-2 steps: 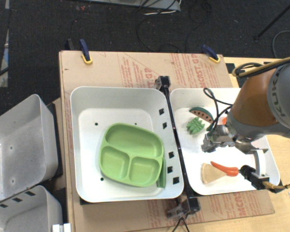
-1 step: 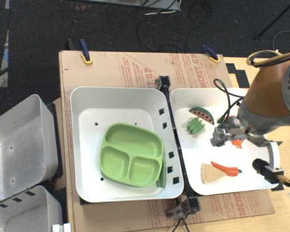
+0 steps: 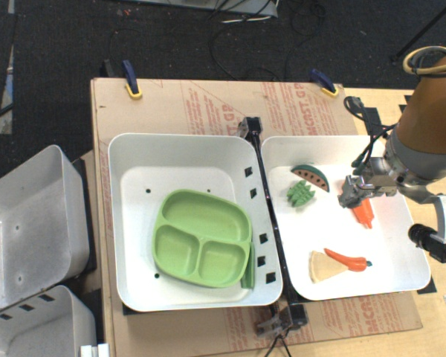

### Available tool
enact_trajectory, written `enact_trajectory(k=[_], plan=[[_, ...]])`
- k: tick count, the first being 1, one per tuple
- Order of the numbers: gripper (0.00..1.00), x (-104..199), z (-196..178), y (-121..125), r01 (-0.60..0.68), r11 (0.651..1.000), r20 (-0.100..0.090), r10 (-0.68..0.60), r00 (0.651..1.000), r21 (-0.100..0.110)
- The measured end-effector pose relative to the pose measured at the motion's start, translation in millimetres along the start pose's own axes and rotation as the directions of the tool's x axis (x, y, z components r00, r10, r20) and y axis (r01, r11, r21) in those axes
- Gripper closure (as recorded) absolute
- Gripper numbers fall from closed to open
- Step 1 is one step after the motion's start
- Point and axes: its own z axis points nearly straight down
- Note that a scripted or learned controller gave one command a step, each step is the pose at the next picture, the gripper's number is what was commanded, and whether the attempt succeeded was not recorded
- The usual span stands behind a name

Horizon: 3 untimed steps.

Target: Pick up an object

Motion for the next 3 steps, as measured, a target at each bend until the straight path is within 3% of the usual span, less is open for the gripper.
enact_trajectory(k=[3], plan=[[1.00, 161.0, -3.6, 64.5, 0.005, 1.000, -0.003, -0.005, 1.000, 0.004]])
